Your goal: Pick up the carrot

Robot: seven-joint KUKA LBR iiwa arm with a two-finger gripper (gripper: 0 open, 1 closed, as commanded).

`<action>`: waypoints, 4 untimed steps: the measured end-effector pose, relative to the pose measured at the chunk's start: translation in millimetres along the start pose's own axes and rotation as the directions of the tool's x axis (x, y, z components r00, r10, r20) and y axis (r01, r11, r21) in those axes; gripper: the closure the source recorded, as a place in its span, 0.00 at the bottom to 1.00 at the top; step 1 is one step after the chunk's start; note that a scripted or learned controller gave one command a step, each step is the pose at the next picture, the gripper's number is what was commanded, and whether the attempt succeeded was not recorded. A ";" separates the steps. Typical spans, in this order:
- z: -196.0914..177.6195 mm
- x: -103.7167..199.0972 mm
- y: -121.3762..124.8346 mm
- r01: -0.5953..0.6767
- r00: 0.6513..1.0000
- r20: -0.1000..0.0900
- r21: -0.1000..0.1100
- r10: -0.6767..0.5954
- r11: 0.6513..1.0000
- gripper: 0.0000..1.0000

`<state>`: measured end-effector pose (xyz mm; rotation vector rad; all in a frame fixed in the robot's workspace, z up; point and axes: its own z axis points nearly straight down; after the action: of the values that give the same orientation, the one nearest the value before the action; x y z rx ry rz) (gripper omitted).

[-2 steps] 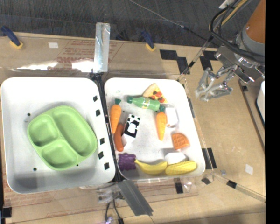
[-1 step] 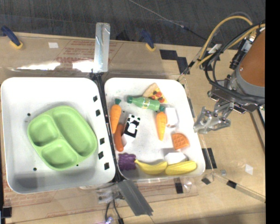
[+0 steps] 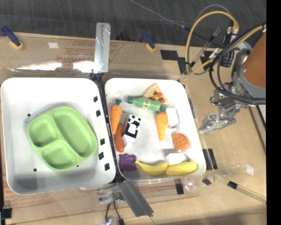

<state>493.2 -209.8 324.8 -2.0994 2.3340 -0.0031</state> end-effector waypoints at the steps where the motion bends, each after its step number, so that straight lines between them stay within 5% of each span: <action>1: -22.4 -5.7 -55.7 0.276 0.961 0.000 0.000 -0.276 0.961 1.00; 2: 11.1 -5.0 7.3 0.360 0.933 0.003 -0.006 -0.360 0.933 1.00; 3: -46.3 -4.7 9.7 0.456 0.890 -0.001 0.000 -0.456 0.890 1.00; 4: -4.7 -10.0 -8.4 0.711 0.704 0.007 -0.004 -0.711 0.704 1.00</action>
<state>502.6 -200.7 329.5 -2.8379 1.3466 0.0082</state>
